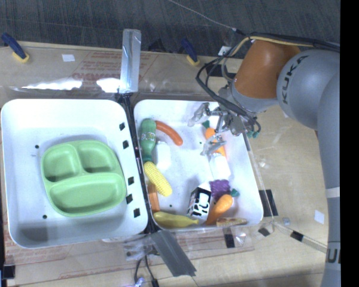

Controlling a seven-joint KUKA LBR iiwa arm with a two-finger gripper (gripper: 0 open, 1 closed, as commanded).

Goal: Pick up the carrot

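gripper (218, 130) over right bin | carrot (216, 137) seemingly just beneath fingers

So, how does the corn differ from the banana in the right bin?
The corn lies slanted beside the bin's left wall, while the banana lies flat along the near wall. The corn looks bumpy and brighter; the banana looks smooth and duller. Both are yellow and long.

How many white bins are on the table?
2. The left bin holds a green plate. The right bin holds the toy food, and the gripper is over its far right side.
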